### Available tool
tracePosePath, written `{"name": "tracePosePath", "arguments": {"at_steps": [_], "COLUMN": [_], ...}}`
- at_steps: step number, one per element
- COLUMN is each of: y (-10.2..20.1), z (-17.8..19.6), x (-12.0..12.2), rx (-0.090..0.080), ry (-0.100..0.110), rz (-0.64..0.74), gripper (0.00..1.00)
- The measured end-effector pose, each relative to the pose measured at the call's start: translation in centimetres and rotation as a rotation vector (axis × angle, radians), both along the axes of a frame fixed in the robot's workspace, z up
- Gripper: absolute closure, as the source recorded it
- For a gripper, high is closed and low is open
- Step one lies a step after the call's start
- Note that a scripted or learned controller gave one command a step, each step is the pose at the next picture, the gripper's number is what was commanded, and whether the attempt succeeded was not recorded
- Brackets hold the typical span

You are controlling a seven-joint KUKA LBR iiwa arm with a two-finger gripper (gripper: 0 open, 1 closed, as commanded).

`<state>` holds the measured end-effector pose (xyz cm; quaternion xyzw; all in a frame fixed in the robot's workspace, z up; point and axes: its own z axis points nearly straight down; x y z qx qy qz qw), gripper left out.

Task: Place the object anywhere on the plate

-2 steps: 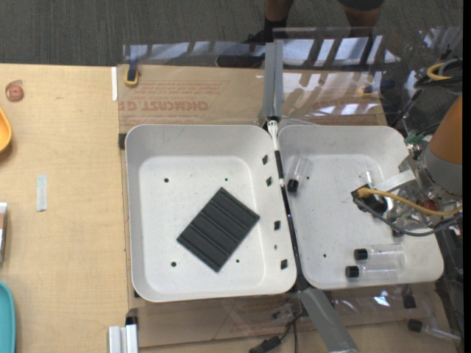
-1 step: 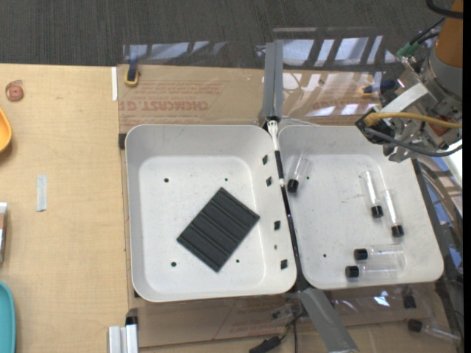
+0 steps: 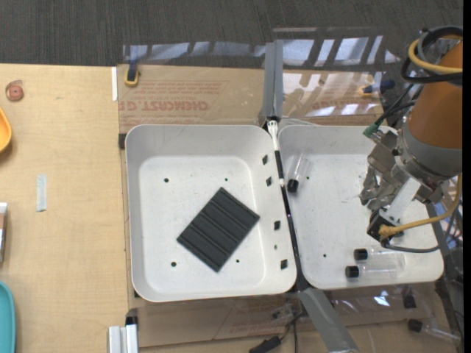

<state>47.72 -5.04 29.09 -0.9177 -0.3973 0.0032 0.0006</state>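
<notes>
Clear, black-capped vials (image 3: 377, 263) lie in the right bin (image 3: 331, 219), two near its front rim, one by the divider; the ribbed black plate (image 3: 218, 229) lies in the left bin (image 3: 158, 197). The pincer (image 3: 375, 197) hangs over the right bin, its opening impossible to tell

My arm (image 3: 438, 116) runs off the right edge, so the upper part's cut. My gripper (image 3: 377, 201) is a jumble of metal parts & I can't read its state. Clear tubes (image 3: 379, 269) in the right bin (image 3: 331, 219): bodies nearly vanish vs. the white, contents too faint to tell. Left edge clips an orange thing (image 3: 3, 134) & a teal thing (image 3: 5, 318); can't ID either.
</notes>
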Motion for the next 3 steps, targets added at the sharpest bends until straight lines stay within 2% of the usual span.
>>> {"name": "tracePosePath", "arguments": {"at_steps": [1, 2, 3], "y": [1.2, -0.8, 6.5], "z": [-2.0, -7.8, 0.7], "x": [9.7, 6.7, 18.2], "rx": [0.002, 0.007, 0.003], "ry": [-0.002, -0.002, -0.004], "rz": [0.606, 1.198, 1.178], "gripper": [1.0, 1.0, 1.0]}}
